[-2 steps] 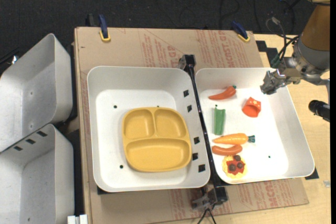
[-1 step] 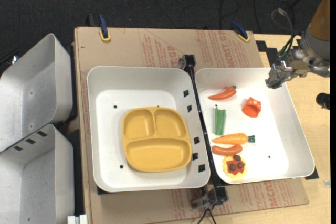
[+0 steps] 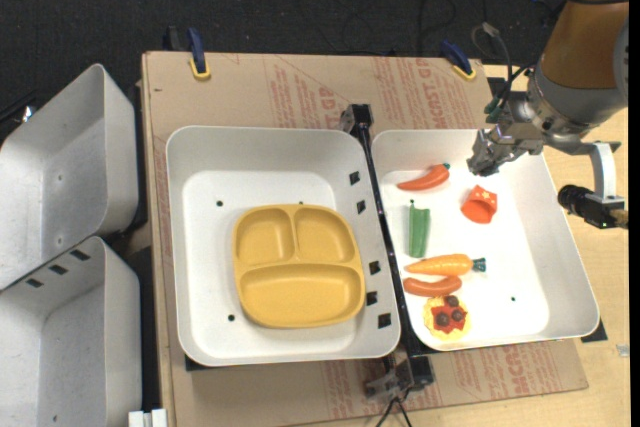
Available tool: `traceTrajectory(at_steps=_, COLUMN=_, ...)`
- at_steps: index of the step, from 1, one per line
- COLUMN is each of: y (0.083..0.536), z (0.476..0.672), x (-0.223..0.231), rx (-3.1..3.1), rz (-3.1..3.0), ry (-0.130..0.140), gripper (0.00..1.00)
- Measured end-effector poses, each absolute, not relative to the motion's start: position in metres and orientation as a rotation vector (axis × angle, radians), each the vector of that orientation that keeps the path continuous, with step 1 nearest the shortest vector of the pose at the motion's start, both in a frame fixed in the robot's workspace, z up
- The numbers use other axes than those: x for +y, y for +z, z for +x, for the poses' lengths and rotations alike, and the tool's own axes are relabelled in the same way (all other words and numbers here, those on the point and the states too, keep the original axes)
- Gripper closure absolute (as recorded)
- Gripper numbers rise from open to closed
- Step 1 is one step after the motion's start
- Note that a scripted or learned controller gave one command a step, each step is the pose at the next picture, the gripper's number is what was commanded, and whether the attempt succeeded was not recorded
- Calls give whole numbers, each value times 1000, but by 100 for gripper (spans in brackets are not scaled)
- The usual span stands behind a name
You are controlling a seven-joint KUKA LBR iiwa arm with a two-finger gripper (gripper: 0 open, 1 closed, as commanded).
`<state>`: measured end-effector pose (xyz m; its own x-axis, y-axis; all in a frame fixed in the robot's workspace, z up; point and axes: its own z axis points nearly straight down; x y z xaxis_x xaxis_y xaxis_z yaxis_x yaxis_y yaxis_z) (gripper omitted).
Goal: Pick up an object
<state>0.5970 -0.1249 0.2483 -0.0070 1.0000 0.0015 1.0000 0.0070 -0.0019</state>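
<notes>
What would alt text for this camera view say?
A grey robot arm's two-finger gripper hovers over the right white bin of toy food, near an orange-red plastic pepper. The left white bin holds a yellow divided tray.

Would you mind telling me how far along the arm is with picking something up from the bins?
Nothing looks picked yet. The gripper sits at the back of the right bin, above the orange pepper and right of the red chili; I see nothing between its fingers. The cucumber, carrot and yellow tray lie undisturbed. Closing on a toy and lifting remain.
</notes>
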Motion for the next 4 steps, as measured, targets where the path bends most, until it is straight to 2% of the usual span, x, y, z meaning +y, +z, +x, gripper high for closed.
traceTrajectory(at_steps=1, y=235, z=596, x=-69, rx=-2227, rz=-2213, ry=1, gripper=100)
traceTrajectory(at_steps=2, y=225, z=604, x=-20, rx=-2226, rz=-2215, ry=1, gripper=100)
traceTrajectory(at_steps=3, y=223, z=599, x=39, rx=-2228, rz=-2212, ry=1, gripper=100)
traceTrajectory(at_steps=4, y=235, z=613, x=86, rx=-2230, rz=-2215, ry=-5, gripper=100)
